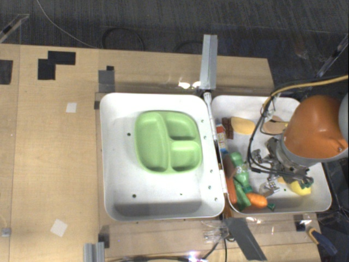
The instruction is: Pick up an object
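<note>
The arm's gripper [283, 180] hangs low over the near right part of the right-hand shallow white plastic bin [326, 201], a dark metal cluster under the big orange band [313, 127] and grey wrist, and from here I can't tell whether it's clenched or released, or whether it has anything. Just beside it on the bin floor lies a small yellow rounded plastic toy [300, 187], partly under the wrist. To its left sit an orange carrot-shaped toy [258, 201], a green leafy plastic piece [238, 169] and a long reddish-orange stick-like toy [231, 189], all heaped along the bin's left wall. Farther back lie a pale yellow oval piece [245, 126] next to a brown block [227, 126]. Black and yellow cables [256, 141] loop over from the arm. The left-hand white bin [117, 146], smooth with rounded corners, holds a glossy light green three-compartment plastic tray [166, 141] lying flat near its middle. Both bins rest on a pale wooden bench [49, 162] with black square markers [54, 61] and a grey metal post [209, 59] between them at the back. Beyond the bench is dark grey carpet [136, 10].
</note>
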Motion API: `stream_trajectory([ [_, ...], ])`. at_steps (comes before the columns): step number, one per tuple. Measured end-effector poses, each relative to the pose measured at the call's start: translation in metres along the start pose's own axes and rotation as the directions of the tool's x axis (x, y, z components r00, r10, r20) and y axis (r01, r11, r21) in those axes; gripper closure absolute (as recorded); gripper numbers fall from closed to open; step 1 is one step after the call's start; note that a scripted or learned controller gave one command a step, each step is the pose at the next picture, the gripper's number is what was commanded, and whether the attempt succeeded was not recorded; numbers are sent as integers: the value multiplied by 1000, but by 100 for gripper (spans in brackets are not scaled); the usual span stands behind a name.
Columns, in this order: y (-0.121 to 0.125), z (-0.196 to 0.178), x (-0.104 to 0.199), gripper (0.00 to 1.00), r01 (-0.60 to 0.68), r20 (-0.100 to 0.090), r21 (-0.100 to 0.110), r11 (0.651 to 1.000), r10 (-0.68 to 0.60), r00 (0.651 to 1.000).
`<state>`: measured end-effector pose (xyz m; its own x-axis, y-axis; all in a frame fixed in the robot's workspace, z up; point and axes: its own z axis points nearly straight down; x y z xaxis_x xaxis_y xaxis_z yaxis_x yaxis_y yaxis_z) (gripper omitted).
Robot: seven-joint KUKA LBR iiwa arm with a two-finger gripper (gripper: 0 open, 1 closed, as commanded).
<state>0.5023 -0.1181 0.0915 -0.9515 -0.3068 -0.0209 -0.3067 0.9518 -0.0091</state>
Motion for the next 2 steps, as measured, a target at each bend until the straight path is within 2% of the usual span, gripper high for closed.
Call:
stream_trajectory([
  [1,-2,2,-57,0,-42,-3,-2,999,42,999],
  [2,23,-1,-19,0,-115,6,10,993,114,993],
])
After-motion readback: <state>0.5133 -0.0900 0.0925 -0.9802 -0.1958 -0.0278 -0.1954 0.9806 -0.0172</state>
